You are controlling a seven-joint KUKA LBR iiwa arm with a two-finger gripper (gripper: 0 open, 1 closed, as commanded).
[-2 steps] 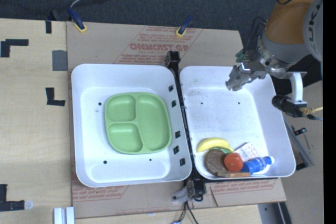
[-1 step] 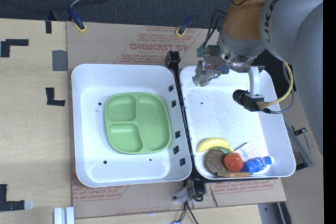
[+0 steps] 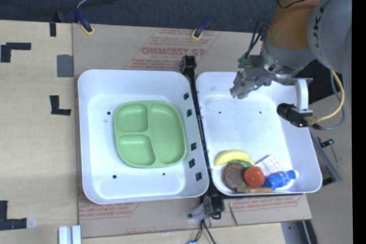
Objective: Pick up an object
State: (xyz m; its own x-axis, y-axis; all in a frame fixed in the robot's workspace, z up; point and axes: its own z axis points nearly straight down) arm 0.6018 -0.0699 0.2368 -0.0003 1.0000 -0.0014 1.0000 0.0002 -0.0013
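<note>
My gripper [image 3: 240, 90] hangs over the far edge of the right bin [image 3: 229, 123], pointing down and left, with nothing visible between its fingers. At that bin's near edge lies a heap of objects: a yellow banana [image 3: 231, 156], a brown round cookie-like disc [image 3: 233, 175], a red tomato-like ball [image 3: 254, 176], a blue bottle [image 3: 281, 178] and a white packet [image 3: 269, 163]. The heap is well apart from the gripper, toward the near right corner.
The left bin [image 3: 94, 123] holds a green divided plate [image 3: 150, 134]. A black divider [image 3: 193, 117] runs between the two bins. The arm [image 3: 303, 14] with its orange band comes in from the upper right, and a black cable connector [image 3: 291, 114] hangs beside the right bin.
</note>
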